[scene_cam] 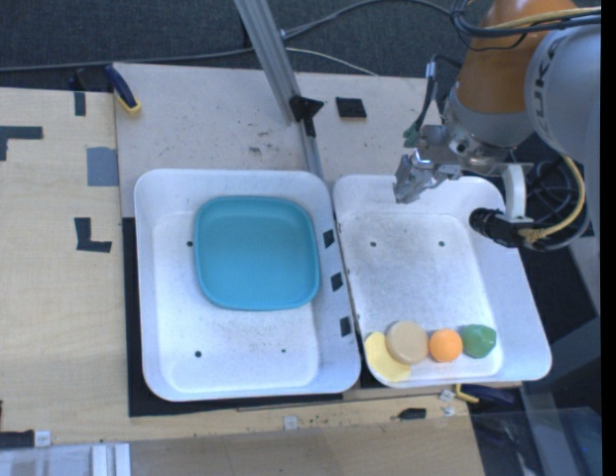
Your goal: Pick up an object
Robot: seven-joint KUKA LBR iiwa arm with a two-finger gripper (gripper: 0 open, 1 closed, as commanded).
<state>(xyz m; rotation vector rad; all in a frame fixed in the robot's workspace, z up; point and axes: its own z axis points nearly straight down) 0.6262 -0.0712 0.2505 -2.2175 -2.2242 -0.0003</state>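
Overhead: 2 shallow white bins sit side by side on a tan bench, seen at a slant.
Left bin (159,266): it holds 1 blue plate (256,252), square with rounded corners, lying flat toward the far half.
Right bin (427,256): its floor is speckled and bare across the middle; 4 small things are bunched along the near edge.
Yellow piece (377,359): flat, at the near-left corner of the right bin, partly under the tan disc.
Tan disc (407,342): round, resting on the yellow piece and just beside the orange ball.
Orange ball (445,345): between the tan disc and the green lump, close to both.
Green lump (477,339): rightmost of the row, near the bin's right wall.
Arm (531,58): grey with an orange band, reaching in from the right above the far end of the right bin.
Gripper (411,184): it hangs over the far-left part of the right bin, pointing down, well apart from the row of 4 things. Whether it is spread or pressed together I cannot tell (it looks like a dark blur from this angle), and nothing is seen in it.
Metal pole (273,53): slants down from the top edge to the gap between the 2 bins.
Cables (546,228): dark loops beside the right bin's far-right corner.
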